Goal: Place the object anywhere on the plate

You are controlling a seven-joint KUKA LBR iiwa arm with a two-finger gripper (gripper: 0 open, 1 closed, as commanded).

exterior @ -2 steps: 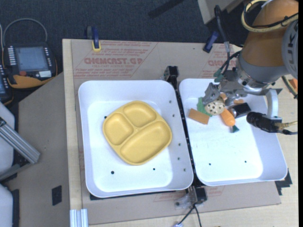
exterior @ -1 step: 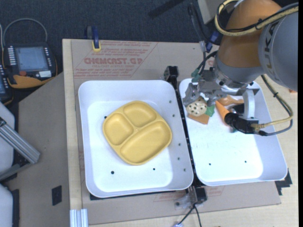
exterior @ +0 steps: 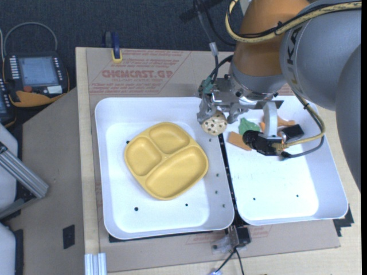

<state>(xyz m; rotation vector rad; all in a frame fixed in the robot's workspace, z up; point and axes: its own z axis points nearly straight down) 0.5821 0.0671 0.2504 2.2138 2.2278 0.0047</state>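
Camera view, from above the bench. Two shallow white bins lie side by side on a brown cardboard sheet (exterior: pixel 143 67).

The left bin (exterior: pixel 109 171) holds a yellow plate (exterior: pixel 166 160), moulded into three compartments: two smaller ones toward the far side and one larger one toward the near side. The plate lies flat near the bin's middle, with a few small dark specks on the white floor around it.

The grey arm (exterior: pixel 321 44) reaches in from the right. Its gripper (exterior: pixel 215 118) hangs over the far end of the seam where the two bins meet. The gripper is clamped on a round tan cookie (exterior: pixel 213 125) with dark spots. The cookie sits just beyond the plate's far right edge and apart from it, over the left bin's far right corner.

The right bin (exterior: pixel 287 193) holds a green piece (exterior: pixel 249 124) and an orange wedge (exterior: pixel 237 140) close together in its far left corner, just beside the gripper.
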